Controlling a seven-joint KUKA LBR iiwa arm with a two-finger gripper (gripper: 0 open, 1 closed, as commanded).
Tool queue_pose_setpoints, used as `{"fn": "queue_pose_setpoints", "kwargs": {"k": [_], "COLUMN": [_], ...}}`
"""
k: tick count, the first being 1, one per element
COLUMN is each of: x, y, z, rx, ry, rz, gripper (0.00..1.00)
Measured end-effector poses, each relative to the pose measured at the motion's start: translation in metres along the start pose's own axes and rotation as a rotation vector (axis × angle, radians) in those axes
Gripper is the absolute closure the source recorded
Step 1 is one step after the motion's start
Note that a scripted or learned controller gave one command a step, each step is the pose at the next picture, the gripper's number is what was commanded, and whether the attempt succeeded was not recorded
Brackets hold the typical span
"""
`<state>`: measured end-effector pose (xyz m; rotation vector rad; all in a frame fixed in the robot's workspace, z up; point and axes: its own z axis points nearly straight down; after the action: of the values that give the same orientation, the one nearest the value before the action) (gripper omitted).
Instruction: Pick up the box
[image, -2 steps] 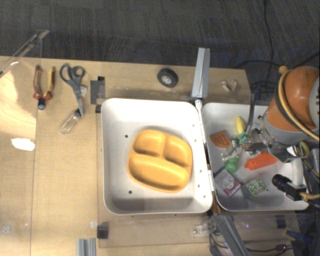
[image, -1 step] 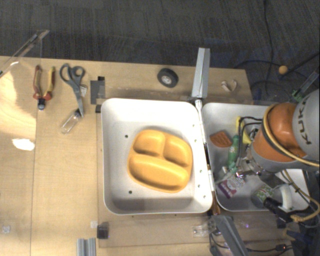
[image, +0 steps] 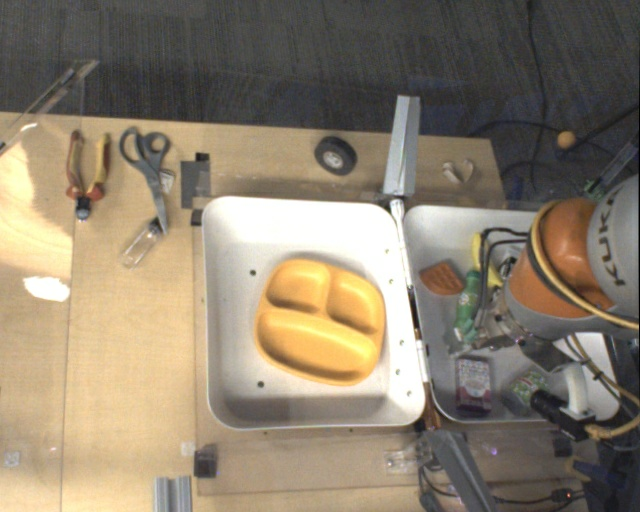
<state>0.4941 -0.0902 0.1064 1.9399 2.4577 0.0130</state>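
The box (image: 473, 384) is small and purple with a pale label. It lies flat near the front left corner of the right bin (image: 440, 225). My gripper (image: 480, 338) hangs low over the bin just behind the box, under the grey wrist and its orange band (image: 568, 258). From this slant the gripper looks close to the box's far edge, and I cannot tell whether they touch. Cables and the wrist body cover the gripper's tip.
In the right bin lie an orange piece (image: 440, 277), a green bottle (image: 468, 302) and a green-white item (image: 525, 386). The left bin (image: 230, 300) holds a big yellow lumpy object (image: 320, 318). Scissors (image: 150, 165), pliers (image: 85, 170) and a tape roll (image: 336, 155) lie on the bench.
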Motion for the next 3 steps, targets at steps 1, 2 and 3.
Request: {"fn": "queue_pose_setpoints", "kwargs": {"k": [1, 2, 3], "x": [0.0, 0.0, -0.002], "y": [0.0, -0.003, 0.001], "z": [0.0, 0.016, 0.004], "rx": [0.0, -0.001, -0.013], "ry": [0.0, 0.0, -0.008], "rz": [0.0, 0.053, 0.052], "gripper": [0.0, 0.0, 1.0]}}
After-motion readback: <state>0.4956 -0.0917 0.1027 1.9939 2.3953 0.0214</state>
